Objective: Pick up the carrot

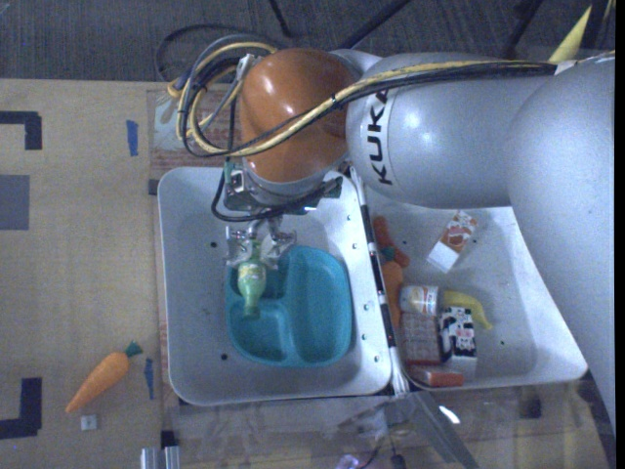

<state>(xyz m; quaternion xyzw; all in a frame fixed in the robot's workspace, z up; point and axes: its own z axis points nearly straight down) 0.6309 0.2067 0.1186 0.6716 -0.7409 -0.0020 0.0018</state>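
One orange toy carrot with a green top (98,381) lies on the tan bench top (78,262), outside the shallow white left bin (190,262) and just off that bin's nearest left corner, its green end pointing toward the bin. A short strip of blue tape (148,377) sits between the carrot and the bin wall. Inside the left bin, toward its near side, rests a teal plastic tray with two compartments (317,306). A small yellow-green plastic bottle (251,283) stands over the tray's left compartment, its top right up at the two-finger gripper (259,247), which hangs above the far half of the left bin, well apart from the carrot. Whether the gripper is spread or closed on the bottle cannot be told from this angle. On the other side of the left bin, touching it, is the second white bin (518,311), which holds a black-and-white cow-patterned carton (456,332), a yellow toy banana (476,309) and several other small packages. Above the left bin's far edge sits the arm's orange band (288,115), with yellow and black cables (210,96) looping over it, and the grey arm (459,135) stretches away across the second bin.
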